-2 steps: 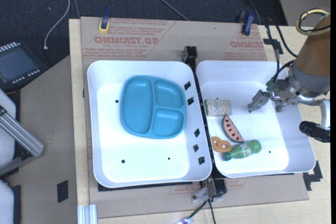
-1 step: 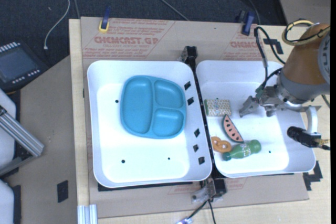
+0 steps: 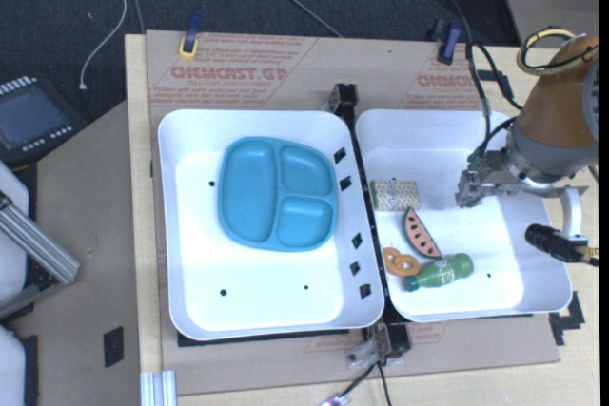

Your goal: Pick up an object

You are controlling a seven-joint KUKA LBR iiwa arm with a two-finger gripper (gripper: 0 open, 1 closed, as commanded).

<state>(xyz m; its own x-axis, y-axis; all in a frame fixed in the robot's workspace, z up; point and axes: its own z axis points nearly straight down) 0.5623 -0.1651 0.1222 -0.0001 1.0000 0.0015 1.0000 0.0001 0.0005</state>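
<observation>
Gripper (image 3: 469, 188) hangs over the right bin (image 3: 495, 299), metal fingers pointing down at bare white plastic; how wide they stand, I cannot tell, and nothing shows between them. Left of it, well apart, lies a flat patterned square (image 3: 394, 194). Nearer, a watermelon slice (image 3: 420, 232), an orange pretzel shape (image 3: 399, 261), and a green bottle (image 3: 440, 272) on its side. Left bin (image 3: 190, 280): a glossy blue divided plate (image 3: 278, 193), three compartments.
</observation>
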